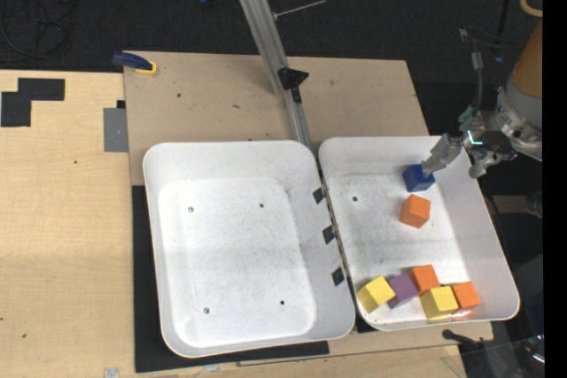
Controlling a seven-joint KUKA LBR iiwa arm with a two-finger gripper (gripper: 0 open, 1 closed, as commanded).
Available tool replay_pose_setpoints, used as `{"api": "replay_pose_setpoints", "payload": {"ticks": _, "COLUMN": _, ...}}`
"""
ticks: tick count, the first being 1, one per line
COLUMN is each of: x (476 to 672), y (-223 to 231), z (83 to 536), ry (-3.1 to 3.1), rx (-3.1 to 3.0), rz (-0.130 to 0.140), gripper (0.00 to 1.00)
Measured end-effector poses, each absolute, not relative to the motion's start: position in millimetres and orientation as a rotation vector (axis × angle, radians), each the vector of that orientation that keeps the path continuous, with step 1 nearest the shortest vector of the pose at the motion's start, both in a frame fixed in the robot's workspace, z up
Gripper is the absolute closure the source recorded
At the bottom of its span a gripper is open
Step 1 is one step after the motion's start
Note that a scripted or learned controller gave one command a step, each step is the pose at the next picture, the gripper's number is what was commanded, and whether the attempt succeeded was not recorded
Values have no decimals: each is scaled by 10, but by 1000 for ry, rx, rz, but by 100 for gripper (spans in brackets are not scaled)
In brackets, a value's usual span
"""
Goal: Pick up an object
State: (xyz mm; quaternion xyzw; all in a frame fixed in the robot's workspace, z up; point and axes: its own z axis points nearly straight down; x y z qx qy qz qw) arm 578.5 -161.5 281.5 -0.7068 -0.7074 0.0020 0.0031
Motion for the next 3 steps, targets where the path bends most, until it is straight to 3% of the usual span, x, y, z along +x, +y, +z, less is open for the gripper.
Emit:
{"api": "replay_pose_setpoints", "payload": {"ticks": 1, "x": 5792, "y": -1617, "z": 2839, "ry": -2220, "rx": -2219, "rz": 2, "gripper": 0}}
{"api": "replay_pose_setpoints", "payload": {"ticks": 3, "x": 5756, "y": -1574, "z": 1795, "ry": -2214, "rx": -2216, "rz": 7, "gripper": 0}}
